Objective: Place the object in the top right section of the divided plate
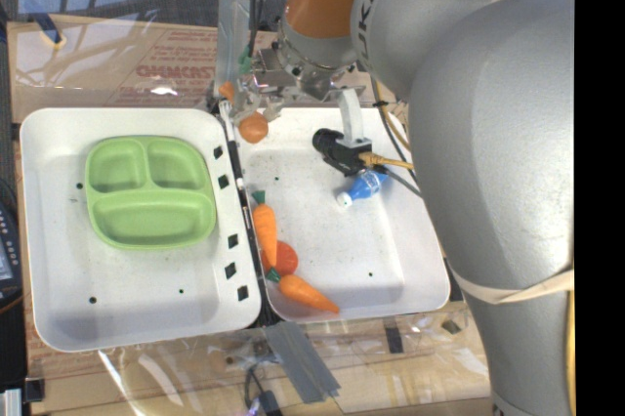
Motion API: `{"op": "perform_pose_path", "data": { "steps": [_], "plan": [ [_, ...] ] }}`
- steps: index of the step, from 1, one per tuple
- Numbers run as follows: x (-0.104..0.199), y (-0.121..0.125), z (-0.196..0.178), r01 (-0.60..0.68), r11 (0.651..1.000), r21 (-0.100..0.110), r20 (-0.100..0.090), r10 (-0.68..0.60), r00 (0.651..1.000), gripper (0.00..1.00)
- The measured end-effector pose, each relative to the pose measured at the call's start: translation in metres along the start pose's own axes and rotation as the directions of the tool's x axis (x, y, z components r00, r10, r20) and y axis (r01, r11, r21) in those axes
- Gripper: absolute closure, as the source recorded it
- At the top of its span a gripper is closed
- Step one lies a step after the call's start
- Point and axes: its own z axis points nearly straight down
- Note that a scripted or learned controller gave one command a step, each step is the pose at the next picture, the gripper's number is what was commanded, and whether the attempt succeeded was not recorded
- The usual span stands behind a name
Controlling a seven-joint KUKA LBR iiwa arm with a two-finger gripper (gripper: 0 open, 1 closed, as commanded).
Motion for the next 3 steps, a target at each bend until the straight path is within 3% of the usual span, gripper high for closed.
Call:
{"op": "perform_pose_path", "data": {
  "steps": [1, 2, 3],
  "plan": [
    [-0.0002, 0.0002, -0.0081, 0.003, 1.0, 0.003, 0.0, -0.003, 1.0, 1.0],
    [-0.0001, 0.0002, -0.0081, 0.003, 1.0, 0.003, 0.001, -0.003, 1.0, 0.0],
    [-0.0003, 0.0005, -0.0163, 0.006, 1.0, 0.005, 0.001, -0.006, 1.0, 1.0]
  ]
}}
